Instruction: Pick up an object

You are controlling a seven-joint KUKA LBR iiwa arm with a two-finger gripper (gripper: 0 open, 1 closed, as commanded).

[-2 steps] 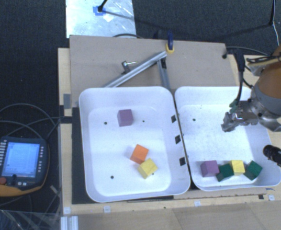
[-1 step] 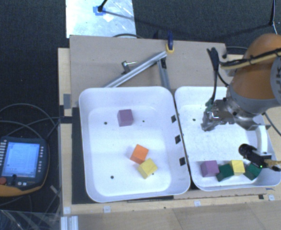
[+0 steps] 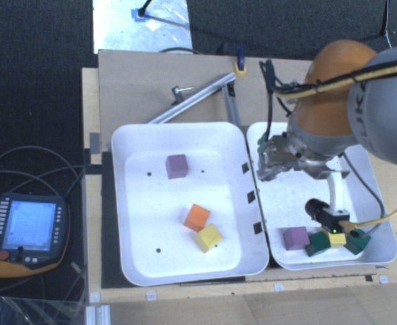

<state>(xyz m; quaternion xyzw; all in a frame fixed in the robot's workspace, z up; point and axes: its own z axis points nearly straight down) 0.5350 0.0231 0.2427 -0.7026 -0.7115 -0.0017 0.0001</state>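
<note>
From above, the bench (image 3: 110, 80) shows a flat tan surface like cardboard, bearing two shallow white bins of smooth, glossy plastic with rounded corners.

In the left bin (image 3: 120, 202) lie three matte blocks, all resting flat and apart from the walls. A purple cube (image 3: 176, 166) sits toward the far side. An orange cube (image 3: 197, 217) and a yellow cube (image 3: 209, 237) sit nearer the front, corner to corner and turned askew.

In the right bin (image 3: 286, 202) a row of blocks crowds the front wall: a second purple cube (image 3: 295, 237), a dark green block (image 3: 316, 244), a small yellow block (image 3: 337, 239) and a second green block (image 3: 358, 242), packed close together.

The grey arm with its rounded orange band (image 3: 333, 93) reaches in from the right. Its metallic tool (image 3: 269, 160) hangs over the far left part of the right bin, close to the wall, well apart from the row of blocks. Whether the tool is wide or narrow cannot be told, and no block can be seen in it.

A slim metal bar (image 3: 191, 99) lies slanted behind the bins.
</note>
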